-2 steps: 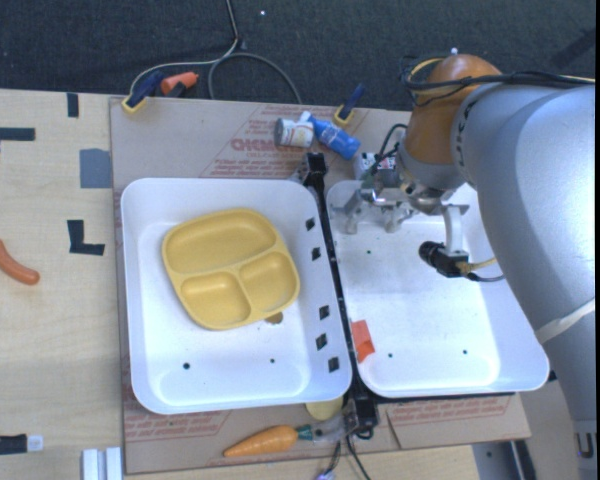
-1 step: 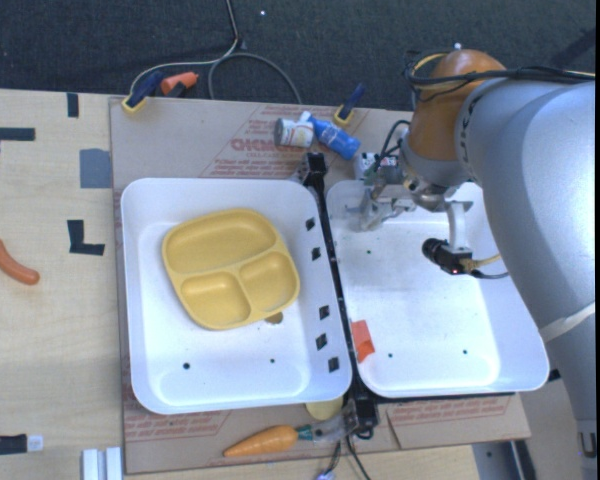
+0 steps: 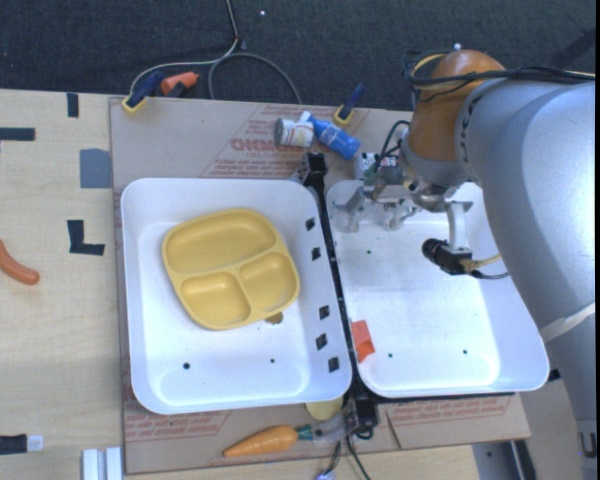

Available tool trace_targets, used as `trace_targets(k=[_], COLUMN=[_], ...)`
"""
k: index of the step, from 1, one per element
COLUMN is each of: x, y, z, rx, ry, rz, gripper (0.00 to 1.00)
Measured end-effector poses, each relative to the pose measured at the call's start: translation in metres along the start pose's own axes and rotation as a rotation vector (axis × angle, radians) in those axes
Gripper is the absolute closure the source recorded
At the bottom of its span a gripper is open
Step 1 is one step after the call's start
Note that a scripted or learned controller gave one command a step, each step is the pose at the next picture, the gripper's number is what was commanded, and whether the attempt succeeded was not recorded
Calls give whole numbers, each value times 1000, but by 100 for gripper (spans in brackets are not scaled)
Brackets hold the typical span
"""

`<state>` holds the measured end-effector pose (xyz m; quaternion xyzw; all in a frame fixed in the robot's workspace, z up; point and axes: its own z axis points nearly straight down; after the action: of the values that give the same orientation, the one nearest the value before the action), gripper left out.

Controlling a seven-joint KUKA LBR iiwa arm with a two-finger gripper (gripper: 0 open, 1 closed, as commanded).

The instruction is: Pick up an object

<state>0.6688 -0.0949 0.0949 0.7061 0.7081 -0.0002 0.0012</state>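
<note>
White bins (image 3: pixel 150 298) sit on brown board (image 3: pixel 230 148) above dark carpet (image 3: pixel 100 18); fingers' (image 3: pixel 370 213) state unclear.

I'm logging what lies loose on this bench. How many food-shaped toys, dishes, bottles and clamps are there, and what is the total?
Food-shaped toys: 2 (orange plastic carrot, reddish-orange toy sausage)
Dishes: 1 (yellow three-compartment plastic plate)
Bottles: 1 (blue-and-white bottle lying on its side)
Clamps: 2 (yellow-and-orange spring clamp, blue spring clamp)
Total: 6
</note>
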Motion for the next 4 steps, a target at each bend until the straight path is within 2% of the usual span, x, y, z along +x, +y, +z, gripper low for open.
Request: trace_targets(k=[1, 2, 3, 4], x=[0, 0, 72, -14], y=[0, 0, 1, 0], z=[-10, -9, -95, -127], rx=[0, 1, -4, -1], ry=[0, 0, 4, 0], rz=[-1, -1, -4, 7], gripper=[100, 0, 0, 0])
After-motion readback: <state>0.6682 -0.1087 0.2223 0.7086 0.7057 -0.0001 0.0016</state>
